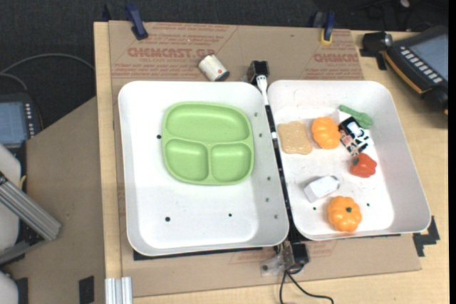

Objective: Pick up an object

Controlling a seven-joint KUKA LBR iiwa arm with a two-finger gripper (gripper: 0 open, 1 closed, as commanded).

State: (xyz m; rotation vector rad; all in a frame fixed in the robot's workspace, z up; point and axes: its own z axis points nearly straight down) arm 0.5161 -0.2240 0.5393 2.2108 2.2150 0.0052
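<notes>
The right bin [388,110] holds several small items. A tan bread-shaped piece [293,137] lies near its left wall, with an orange round fruit [325,132] beside it. A green leafy piece [355,115] sits at the back, next to a black-and-white toy [354,135]. A red piece [363,165] lies below that. A small white-grey block [320,187] rests near the middle. An orange pumpkin [343,213] sits near the front edge.
The left bin [142,210] carries a green divided plate [208,143]. A small white cylinder [212,67] lies on the cardboard behind the bins. Blue and yellow clamps [135,21] hold the board's back edge. A tablet-like device [420,64] sits at the far right.
</notes>
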